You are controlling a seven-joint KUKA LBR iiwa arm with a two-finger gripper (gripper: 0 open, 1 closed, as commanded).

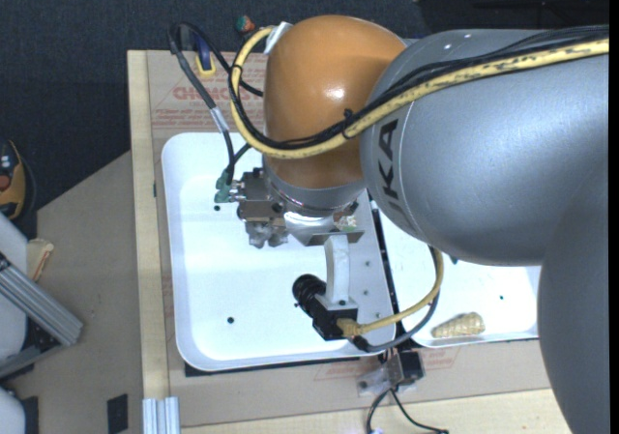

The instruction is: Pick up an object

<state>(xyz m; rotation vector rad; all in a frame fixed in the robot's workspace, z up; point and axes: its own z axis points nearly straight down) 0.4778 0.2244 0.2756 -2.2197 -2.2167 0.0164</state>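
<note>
Camera view: the arm's orange band and grey link cover most of the bench. The gripper (261,221) hangs low over the left bin (203,268), near that bin's upper middle. The wrist hides its tip, so whether it is released or clenched cannot be told, and nothing can be seen held in it. The floor of the left bin around it looks bare apart from a couple of tiny dark specks, too small to identify. The only clear candidate for a pick is a pale tan ridged object (456,327) lying flat in the right bin (484,282), close to that bin's near rim and just beside the wall between the bins. From the gripper it lies toward the view's lower right, across the dividing wall and well apart from it. Its long axis runs roughly left to right in the view, with the right end tipped slightly toward the far side. One end may taper, but which end cannot be told. Judgement: the pick has not begun on this object. A grasp would likely need a crossing into the right bin and a closing direction set across the long axis.
</note>
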